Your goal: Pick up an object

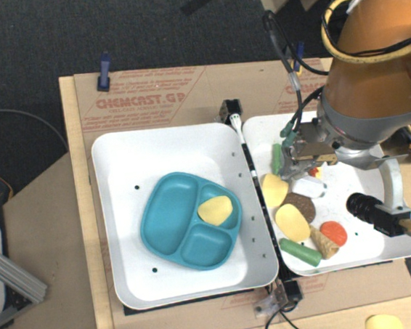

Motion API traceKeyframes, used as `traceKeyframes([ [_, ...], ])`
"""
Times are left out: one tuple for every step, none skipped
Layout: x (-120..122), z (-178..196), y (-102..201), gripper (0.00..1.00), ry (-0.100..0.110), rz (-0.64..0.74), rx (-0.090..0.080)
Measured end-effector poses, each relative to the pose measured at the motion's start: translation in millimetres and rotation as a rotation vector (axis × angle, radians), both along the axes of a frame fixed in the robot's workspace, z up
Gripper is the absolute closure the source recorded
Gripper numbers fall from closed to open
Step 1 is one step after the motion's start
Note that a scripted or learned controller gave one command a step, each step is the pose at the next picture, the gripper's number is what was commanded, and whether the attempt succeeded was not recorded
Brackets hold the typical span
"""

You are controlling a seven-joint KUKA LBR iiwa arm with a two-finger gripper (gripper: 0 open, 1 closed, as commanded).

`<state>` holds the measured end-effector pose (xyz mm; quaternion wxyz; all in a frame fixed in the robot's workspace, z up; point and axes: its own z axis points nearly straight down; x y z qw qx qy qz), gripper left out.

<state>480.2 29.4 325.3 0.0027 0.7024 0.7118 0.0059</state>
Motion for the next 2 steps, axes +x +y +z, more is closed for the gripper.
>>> traceKeyframes([
  [0.1, 4.5, -6.5, 1.00, 0.009, -0.012, -0.005],
  [0.1, 117.9, 51.0, 1.00, -0.003, -0.006, 0.000],
])
